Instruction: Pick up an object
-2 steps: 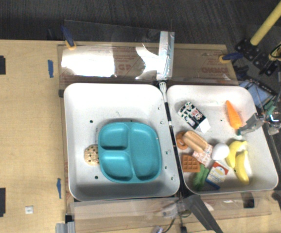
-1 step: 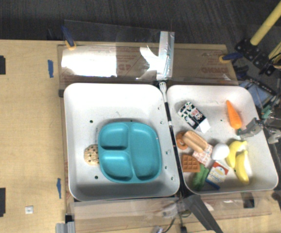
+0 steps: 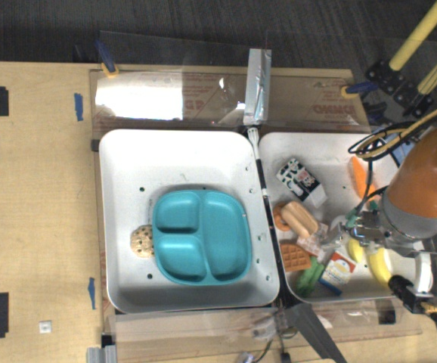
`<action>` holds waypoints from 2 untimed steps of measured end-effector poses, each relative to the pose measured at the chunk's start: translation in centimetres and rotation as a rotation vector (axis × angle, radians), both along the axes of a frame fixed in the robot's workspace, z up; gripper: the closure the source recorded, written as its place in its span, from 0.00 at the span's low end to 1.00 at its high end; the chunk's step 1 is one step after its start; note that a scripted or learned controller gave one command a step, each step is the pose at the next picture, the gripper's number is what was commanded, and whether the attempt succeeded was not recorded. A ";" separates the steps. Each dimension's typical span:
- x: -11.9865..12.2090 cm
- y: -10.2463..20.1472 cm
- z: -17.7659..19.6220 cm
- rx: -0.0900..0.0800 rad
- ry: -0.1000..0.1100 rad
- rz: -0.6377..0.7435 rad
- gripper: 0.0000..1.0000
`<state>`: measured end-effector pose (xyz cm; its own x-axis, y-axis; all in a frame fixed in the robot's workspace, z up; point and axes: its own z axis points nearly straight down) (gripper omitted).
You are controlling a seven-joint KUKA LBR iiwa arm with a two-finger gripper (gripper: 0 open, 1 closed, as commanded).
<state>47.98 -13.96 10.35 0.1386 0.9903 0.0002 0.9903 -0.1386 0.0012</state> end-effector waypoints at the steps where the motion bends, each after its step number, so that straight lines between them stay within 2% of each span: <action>1: 0.0 0.0 0.8 0.000 0.000 -0.001 1.00; 2: 0.0 0.0 0.8 0.000 0.001 -0.002 0.00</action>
<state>47.95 -13.94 11.11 0.1402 0.9901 0.0004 0.9901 -0.1402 0.0002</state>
